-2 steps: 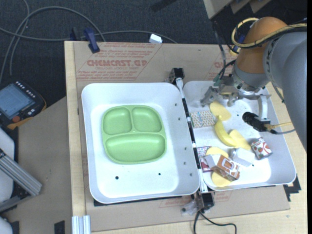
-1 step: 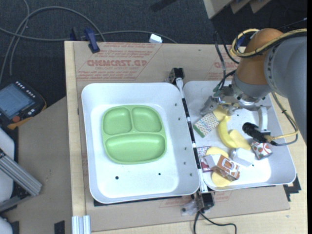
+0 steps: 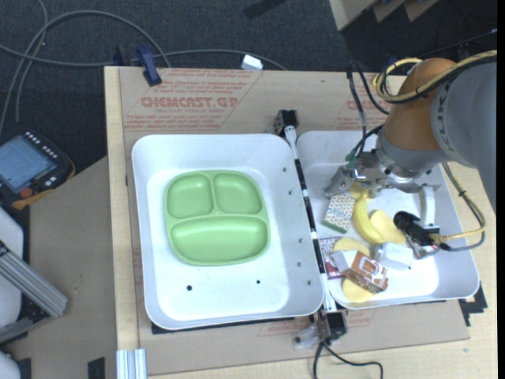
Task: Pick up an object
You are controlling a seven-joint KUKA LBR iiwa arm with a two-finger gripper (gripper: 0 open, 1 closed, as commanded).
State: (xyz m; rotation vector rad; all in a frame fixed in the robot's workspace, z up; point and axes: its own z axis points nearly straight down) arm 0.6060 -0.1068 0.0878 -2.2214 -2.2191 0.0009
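In the right bin (image 3: 461, 271) lies a heap of small items: a yellow banana (image 3: 369, 224), a green-dotted white packet (image 3: 341, 209), a brown snack box (image 3: 368, 272) and yellow pieces (image 3: 354, 291) near the front wall. My gripper (image 3: 369, 181) hangs low over the back of this heap, right above the banana's upper end and the packet. The grey and orange wrist (image 3: 412, 125) covers the bin's far right part. Whether anything is held is hidden by the wrist.
The left bin (image 3: 150, 212) holds a green divided plate (image 3: 215, 217). A black clamp rail (image 3: 304, 204) runs between the two bins. Cables (image 3: 454, 239) trail from the wrist across the right bin. A handheld pendant (image 3: 28, 168) lies off the bench at the left.
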